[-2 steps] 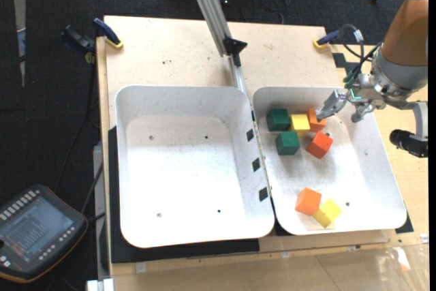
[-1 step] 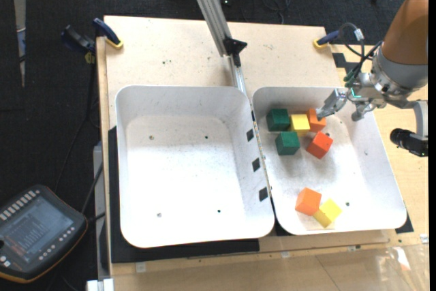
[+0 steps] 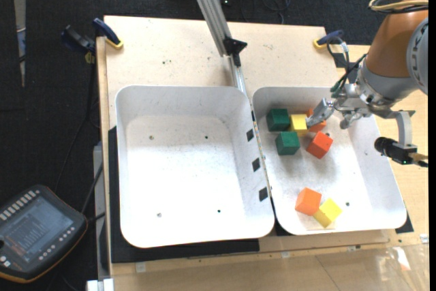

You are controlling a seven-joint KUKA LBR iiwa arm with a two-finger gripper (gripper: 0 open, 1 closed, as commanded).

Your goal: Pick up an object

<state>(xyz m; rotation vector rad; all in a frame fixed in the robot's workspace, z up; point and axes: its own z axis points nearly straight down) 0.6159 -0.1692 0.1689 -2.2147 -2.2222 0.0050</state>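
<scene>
My gripper (image 3: pixel 331 119) hangs low over the back of the right bin (image 3: pixel 381 180), open, with nothing between its fingers. Its left finger (image 3: pixel 316 116) reaches down beside a small yellow block (image 3: pixel 298 123), and a sliver of an orange block (image 3: pixel 315 126) shows partly hidden under it. A red-orange block (image 3: pixel 319 144) lies just in front of the gripper. Two green blocks (image 3: pixel 277 119) (image 3: pixel 287 142) sit to the left, near the bin's wall. Towards the front lie an orange block (image 3: pixel 308 201) and a yellow block (image 3: pixel 328 212), touching.
The left bin (image 3: pixel 129 146) stands beside the right one, their rims meeting in the middle. A slanted metal rail (image 3: pixel 208 0) comes down to the bins' back junction. Clamps (image 3: pixel 109 34) (image 3: pixel 328 41) grip the board's back corners. A pendant (image 3: pixel 30 232) lies at front left.
</scene>
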